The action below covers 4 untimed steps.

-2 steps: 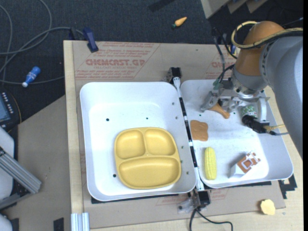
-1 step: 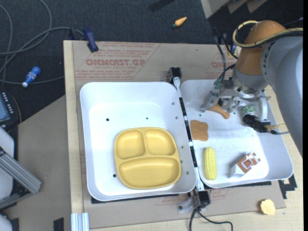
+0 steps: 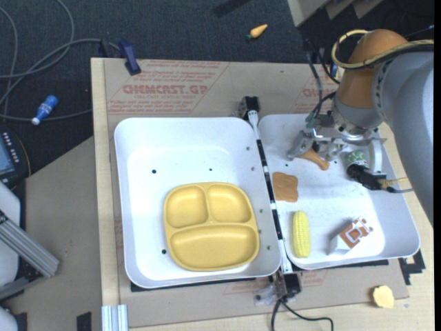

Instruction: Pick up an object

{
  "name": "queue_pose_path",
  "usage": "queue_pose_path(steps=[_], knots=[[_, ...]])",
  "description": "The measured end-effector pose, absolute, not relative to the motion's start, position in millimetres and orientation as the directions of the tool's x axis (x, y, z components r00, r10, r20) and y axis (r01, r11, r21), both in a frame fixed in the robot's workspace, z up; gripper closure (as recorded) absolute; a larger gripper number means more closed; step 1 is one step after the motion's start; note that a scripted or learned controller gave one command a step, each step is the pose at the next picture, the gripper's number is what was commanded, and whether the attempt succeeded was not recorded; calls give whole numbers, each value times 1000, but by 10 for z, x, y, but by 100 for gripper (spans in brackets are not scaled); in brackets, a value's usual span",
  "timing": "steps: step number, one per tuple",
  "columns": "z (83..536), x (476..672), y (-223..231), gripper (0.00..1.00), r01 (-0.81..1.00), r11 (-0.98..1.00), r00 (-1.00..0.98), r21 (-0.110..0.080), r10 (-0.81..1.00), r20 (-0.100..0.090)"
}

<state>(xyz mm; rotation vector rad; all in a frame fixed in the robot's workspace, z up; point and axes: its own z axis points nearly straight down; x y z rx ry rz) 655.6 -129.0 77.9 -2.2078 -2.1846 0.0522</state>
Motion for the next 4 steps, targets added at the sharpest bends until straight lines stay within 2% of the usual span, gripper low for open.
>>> queue_pose_path(steps=[3, 4], knots=[[780, 6566, -1486, 0, 999, -8, 8, -45, 1000, 8], [877, 6552, -1516, 100, 999, -7, 7, -50, 1000, 3]])
